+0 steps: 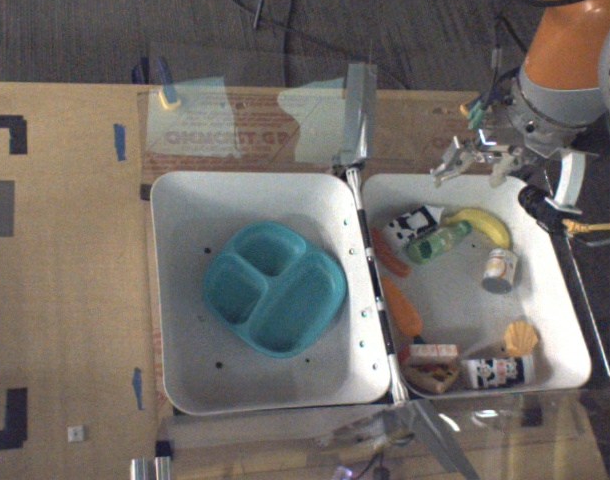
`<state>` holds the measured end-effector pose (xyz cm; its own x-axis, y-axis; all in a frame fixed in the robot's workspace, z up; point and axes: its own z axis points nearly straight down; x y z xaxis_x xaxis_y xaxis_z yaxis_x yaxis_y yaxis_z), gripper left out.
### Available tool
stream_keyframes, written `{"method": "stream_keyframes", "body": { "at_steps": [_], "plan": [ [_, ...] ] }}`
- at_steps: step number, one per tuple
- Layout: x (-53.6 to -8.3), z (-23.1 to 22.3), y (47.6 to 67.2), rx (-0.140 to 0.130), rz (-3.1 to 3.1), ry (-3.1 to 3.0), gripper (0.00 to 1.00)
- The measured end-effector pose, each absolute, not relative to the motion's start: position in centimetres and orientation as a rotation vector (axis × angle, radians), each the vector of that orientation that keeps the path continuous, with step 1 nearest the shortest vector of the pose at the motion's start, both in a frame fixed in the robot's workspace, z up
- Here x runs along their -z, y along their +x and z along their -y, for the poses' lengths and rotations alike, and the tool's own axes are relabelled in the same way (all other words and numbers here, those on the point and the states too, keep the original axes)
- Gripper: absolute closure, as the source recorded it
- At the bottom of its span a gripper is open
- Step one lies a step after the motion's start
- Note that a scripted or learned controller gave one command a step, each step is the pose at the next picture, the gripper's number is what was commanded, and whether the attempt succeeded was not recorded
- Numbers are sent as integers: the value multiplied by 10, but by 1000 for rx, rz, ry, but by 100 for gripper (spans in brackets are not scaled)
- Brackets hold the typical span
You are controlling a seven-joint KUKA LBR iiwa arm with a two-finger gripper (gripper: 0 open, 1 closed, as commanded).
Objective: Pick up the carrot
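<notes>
Along the near edge of the right bin [575, 368] lie a small carton with cow markings [497, 371], a flat box [432, 352] with a brownish item [432, 376] beside it, and a scallop-shaped pastry [521, 337]. Just beyond these, hard against the bin's left wall, rests the carrot [402, 307], an orange tapered piece lying flat on the white floor. Its long axis runs from the upper left to the lower right in the camera view, roughly along the divider between the 2 bins, and it looks broader toward the near end (the blur makes the taper hard to judge). A second, redder elongated piece [389, 254] sits a little farther along the same wall. Farther in are a small can [499, 269], a green bottle [437, 241], a banana [483, 223] and a black-and-white carton [416, 221]. The left bin [185, 368] holds a teal divided plate [275, 287]. At the far rim of the right bin hangs the gripper [477, 161], its 2 fingers standing apart with nothing between them, well away from the carrot. By this showing the task is barely begun: the carrot lies untouched, and the arm would need to travel toward the near-left part of the bin, descend, and turn its fingers across the carrot's long axis before any grasp and lift.
</notes>
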<state>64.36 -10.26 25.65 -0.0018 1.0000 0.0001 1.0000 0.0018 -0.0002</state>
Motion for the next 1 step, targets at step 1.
{"method": "stream_keyframes", "body": {
  "at_steps": [1],
  "plan": [
    [-148,179,654,-1,2078,-2356,0]
  ]
}}
